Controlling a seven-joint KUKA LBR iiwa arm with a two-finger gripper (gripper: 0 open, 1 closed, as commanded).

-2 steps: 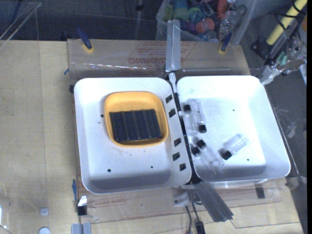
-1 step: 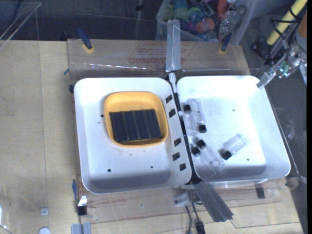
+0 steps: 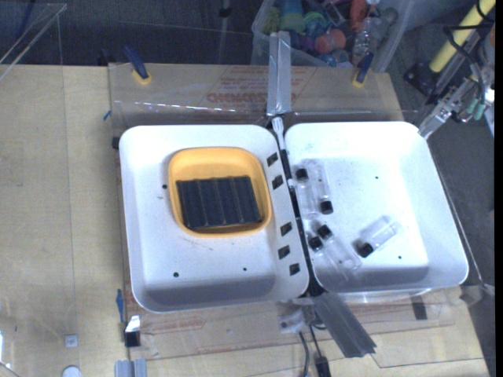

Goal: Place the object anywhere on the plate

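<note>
So the dark ridged block (image 3: 218, 201) is sitting flat on the yellow plate (image 3: 214, 158), pretty much dead centre, a bit toward the near edge. The plate is in the left bin (image 3: 141, 234), slightly toward the far side.

The gripper (image 3: 453, 111) is way off at the far right, outside the right bin (image 3: 424, 179) and past its far corner, well apart from the plate. Honestly can't tell if it's open or closed from this angle, and I see nothing in it.

The right bin has some clear plastic pieces (image 3: 315, 201) with black ends along its left wall, plus another clear piece (image 3: 377, 235) toward the near right. A tub of colourful toys (image 3: 330, 12) sits behind the bins.
</note>
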